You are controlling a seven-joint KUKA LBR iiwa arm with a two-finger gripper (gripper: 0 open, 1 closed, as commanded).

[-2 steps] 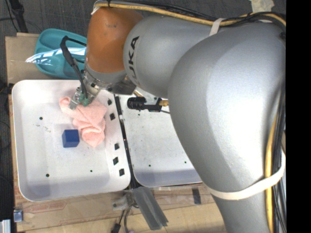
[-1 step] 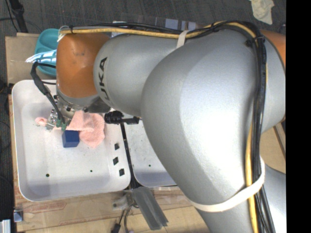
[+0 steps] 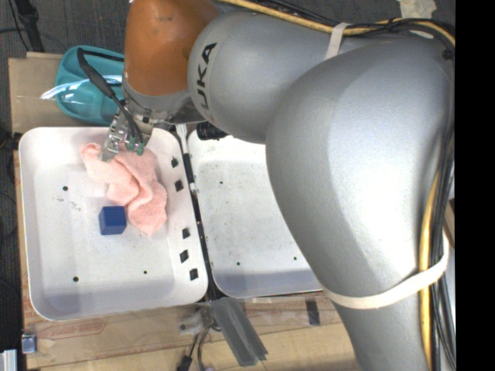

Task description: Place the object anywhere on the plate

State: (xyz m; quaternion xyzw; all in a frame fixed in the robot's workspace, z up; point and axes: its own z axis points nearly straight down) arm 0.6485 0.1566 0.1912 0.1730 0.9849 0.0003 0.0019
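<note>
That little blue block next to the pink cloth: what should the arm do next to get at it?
Probably shift the gripper toward the blue block and lower over it. The gripper sits above the pink cloth's far end in the left bin, apart from the block.

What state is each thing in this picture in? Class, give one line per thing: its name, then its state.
pink cloth: crumpled, lying in the left bin, its upper end under the gripper.
blue cube: resting flat on the bin floor, touching the cloth's left edge.
gripper: down at the cloth's upper end.
left bin: holds the cloth and cube.
right bin: partly covered by the arm.
teal bag: lying behind the left bin.
</note>
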